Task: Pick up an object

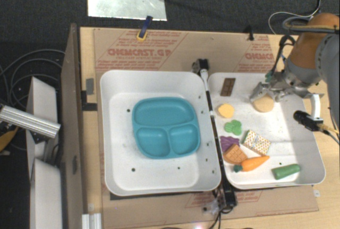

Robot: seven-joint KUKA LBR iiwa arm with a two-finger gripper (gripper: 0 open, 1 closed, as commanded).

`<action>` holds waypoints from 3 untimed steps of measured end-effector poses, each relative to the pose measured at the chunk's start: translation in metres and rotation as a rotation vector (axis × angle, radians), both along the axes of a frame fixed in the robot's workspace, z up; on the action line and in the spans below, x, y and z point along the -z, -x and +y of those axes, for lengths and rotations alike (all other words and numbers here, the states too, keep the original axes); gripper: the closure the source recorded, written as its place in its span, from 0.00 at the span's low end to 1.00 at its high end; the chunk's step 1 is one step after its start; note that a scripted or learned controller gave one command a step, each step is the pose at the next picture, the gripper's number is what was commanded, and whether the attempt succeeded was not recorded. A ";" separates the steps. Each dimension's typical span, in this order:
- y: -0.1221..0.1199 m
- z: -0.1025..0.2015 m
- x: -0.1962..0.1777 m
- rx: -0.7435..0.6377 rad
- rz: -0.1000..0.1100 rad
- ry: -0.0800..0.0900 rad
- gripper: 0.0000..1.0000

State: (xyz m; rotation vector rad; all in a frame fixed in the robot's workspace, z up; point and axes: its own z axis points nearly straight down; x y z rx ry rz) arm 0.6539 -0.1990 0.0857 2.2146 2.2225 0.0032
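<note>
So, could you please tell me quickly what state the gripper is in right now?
Gripper: low in the right bin, right above the tan round piece; open or shut cannot be told.

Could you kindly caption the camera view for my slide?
KUKA gripper poised over a tan piece in the right bin of toy foods; teal tray in the left.

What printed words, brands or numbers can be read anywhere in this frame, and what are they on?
"CHEMCAST GP": red print on the brown protective paper of the bench sheet behind the left bin; the last letters are uncertain.
A second red print of the same kind on the sheet behind the right bin, near the hand: partly hidden and too blurred to read.
The small patterned packet in the right bin: markings too small to read.
</note>
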 end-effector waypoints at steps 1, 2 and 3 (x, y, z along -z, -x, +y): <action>0.012 0.029 0.001 -0.002 0.004 -0.001 0.00; 0.010 0.029 -0.011 -0.003 -0.002 -0.001 1.00; -0.017 0.100 -0.080 -0.006 -0.004 -0.002 1.00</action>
